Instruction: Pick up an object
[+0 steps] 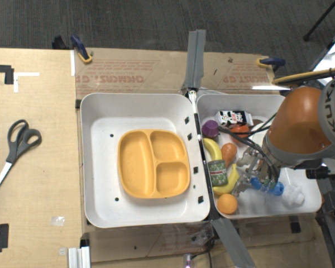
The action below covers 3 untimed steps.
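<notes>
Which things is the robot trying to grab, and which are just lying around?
For the job, in the right bin: gripper, banana, orange, green can, purple cup, plastic bottle.

Lying about: yellow divided plate in the left bin, scissors, clamps.

lab/workshop | plywood bench (33, 166) | clamps (81, 49) | scissors (14, 147)

Light wooden bench (33, 205), bearing two shallow white bins side by side, left bin (95, 166) and right bin (307, 202), on brown cardboard (134, 74); black-handled scissors (15, 144) at left.
</notes>
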Motion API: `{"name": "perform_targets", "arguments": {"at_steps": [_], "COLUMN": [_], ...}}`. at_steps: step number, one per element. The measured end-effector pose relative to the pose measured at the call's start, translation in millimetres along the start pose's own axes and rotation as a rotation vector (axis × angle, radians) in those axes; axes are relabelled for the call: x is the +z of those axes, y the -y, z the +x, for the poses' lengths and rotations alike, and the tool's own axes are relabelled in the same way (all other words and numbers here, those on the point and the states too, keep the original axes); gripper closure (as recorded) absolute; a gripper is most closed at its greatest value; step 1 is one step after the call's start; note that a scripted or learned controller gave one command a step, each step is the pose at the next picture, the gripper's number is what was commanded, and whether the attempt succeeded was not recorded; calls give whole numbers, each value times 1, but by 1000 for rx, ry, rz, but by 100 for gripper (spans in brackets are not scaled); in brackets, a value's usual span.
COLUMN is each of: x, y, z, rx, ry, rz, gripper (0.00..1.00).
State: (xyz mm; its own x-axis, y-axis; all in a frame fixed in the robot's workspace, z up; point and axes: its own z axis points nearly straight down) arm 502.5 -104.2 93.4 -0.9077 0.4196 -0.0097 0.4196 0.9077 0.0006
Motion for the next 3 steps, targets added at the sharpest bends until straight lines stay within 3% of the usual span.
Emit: {"name": "perform_targets", "arguments": {"at_steps": [1,2,3], "x": [0,5,6], "y": [-3,-18,-27], "z": [6,-79,-97], "rx": [360,508,638], "ry": [0,-24,-41], "rz": [2,19,50], "gripper": [0,0,0]}}
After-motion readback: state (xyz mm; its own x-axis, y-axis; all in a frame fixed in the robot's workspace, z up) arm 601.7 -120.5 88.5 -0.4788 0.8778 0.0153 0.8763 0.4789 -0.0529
